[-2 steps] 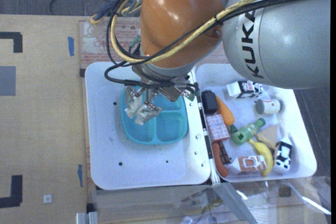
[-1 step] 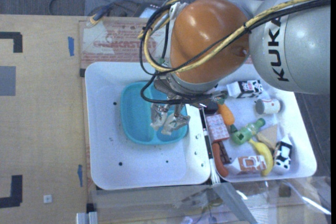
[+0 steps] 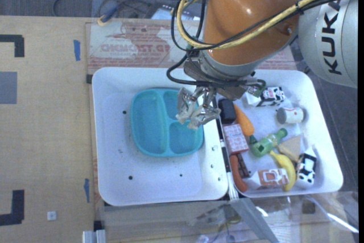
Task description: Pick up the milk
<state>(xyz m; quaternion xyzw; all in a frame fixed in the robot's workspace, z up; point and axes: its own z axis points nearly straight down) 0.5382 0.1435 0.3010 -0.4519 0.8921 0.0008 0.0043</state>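
Two small black-and-white cow-patterned milk cartons lie in the right bin: one [image 3: 272, 95] near its far edge, the other [image 3: 307, 169] at its near right corner. My gripper [image 3: 193, 109] hangs under the orange wrist over the left bin, above the right edge of a blue divided plate [image 3: 153, 122]. It is well left of both cartons, and I see no carton at its tip.
The right bin [image 3: 318, 122] also holds a carrot [image 3: 244, 118], a green bottle [image 3: 266, 143], a banana [image 3: 285, 168], a white cup [image 3: 290, 115], a pink box [image 3: 235, 138], an orange box [image 3: 272, 178] and a sausage [image 3: 238, 172], packed closely. The left bin [image 3: 114, 168] holds the plate.
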